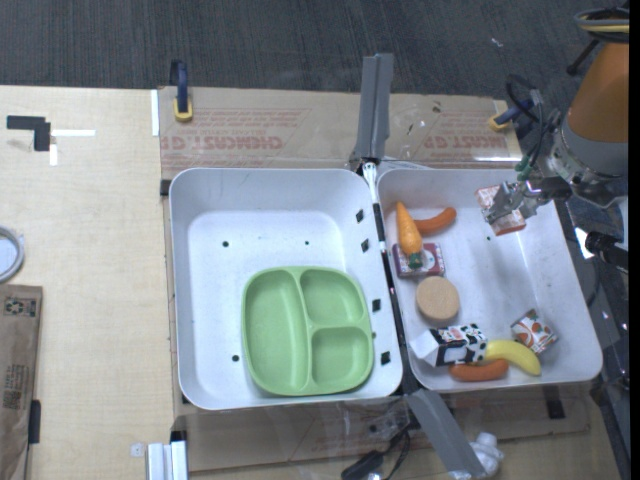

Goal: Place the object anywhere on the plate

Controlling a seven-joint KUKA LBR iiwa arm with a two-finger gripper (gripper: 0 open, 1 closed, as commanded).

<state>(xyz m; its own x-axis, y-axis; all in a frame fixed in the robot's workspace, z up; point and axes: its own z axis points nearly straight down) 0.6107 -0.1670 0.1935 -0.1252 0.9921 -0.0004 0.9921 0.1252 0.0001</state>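
- Bench: 2 shallow white bins sit side by side, the left bin [190, 268] and the right bin [575, 298], meeting at a central divider.
- Left bin: a green plate [306, 330] with 3 compartments lies in the near half of the bin, toward the divider; all 3 compartments are bare.
- Arm [605, 88]: grey with an orange band, it enters from the right edge and reaches over the far right corner of the right bin.
- Gripper [508, 203]: it is low over the far right part of the right bin, its fingers pinching a small red-and-white packet [502, 211], which shows between and just below them.
- Right bin, far left: an orange carrot [407, 228] lies beside a curved orange-red sausage [437, 219], the 2 touching or nearly so.
- Right bin, left side: a small red-and-green carton [417, 260] lies just below the carrot, and a round tan biscuit [437, 299] sits near it toward the front.
- Right bin, front: a black-and-white carton [460, 344], a red sausage [479, 371] and a yellow banana [514, 355] lie close together, with a small red-and-white box [533, 332] just beside the banana's right end.
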